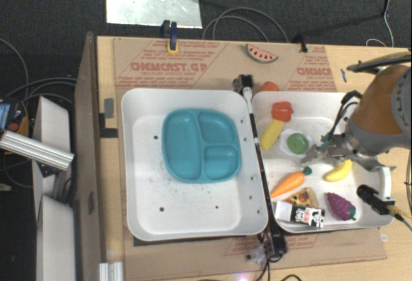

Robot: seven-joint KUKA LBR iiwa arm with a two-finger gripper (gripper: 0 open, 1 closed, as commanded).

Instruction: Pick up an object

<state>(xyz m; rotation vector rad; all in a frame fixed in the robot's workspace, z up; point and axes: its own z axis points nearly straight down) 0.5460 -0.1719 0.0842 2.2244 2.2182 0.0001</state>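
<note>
Gripper [320, 153] low in right bin [322, 109], finger state impossible to tell, just right of green ball [297, 142], banana [338, 171] close below-right, carrot [287, 184] below-left.

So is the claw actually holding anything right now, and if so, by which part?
Cannot be told. The claw sits low in the right bin, between the green round piece and the banana, but nothing visibly sits in its grip.

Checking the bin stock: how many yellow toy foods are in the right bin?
2: a corn cob near the bin's left wall, and a banana beside the gripper. The arm may hide more.
</note>
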